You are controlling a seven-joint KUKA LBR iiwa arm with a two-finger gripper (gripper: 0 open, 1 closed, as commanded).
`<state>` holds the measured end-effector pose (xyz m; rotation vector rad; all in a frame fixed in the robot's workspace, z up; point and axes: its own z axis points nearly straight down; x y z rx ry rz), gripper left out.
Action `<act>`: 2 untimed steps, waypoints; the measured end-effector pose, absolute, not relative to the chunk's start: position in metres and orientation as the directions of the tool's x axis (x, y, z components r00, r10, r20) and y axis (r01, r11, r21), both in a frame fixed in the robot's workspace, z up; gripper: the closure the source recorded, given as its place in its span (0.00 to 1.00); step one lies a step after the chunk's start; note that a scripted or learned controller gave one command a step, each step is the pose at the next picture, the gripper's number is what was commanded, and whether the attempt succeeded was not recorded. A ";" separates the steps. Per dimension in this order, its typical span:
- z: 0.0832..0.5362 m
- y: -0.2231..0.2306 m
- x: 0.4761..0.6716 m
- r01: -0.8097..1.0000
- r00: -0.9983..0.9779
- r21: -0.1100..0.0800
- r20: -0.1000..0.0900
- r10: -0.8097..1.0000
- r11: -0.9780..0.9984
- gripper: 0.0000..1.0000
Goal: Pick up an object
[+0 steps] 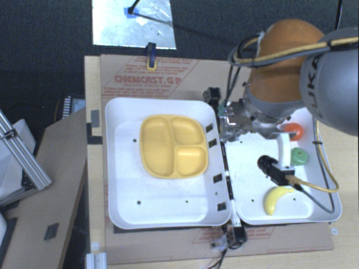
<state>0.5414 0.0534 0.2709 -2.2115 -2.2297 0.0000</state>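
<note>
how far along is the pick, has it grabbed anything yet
Done: nothing visibly. The banana, green piece and orange piece lie in the right bin, the yellow plate in the left bin. In hand: the gripper is over the right bin's left edge, near the divider; I can't see a thing held. Left: the grasp and lift.

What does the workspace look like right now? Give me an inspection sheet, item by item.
Surface: left bin and right bin, both white, on printed cardboard.
Job's things: yellow divided plate in the left bin; banana, green piece and orange piece in the right bin.
Clutter: nothing seen.
Grippers: gripper over the right bin's upper left corner; grip state unclear.
Cables: cable bundle looping beside the arm's orange band.
Surroundings: shiny sheet on dark floor; aluminium frame at left.
</note>
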 end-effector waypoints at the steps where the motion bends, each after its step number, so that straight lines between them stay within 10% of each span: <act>1: 0.254 0.093 0.515 1.000 -0.008 -0.002 0.002 1.000 0.008 1.00; 2: 0.255 0.090 0.516 1.000 -0.002 0.001 0.000 1.000 0.002 0.00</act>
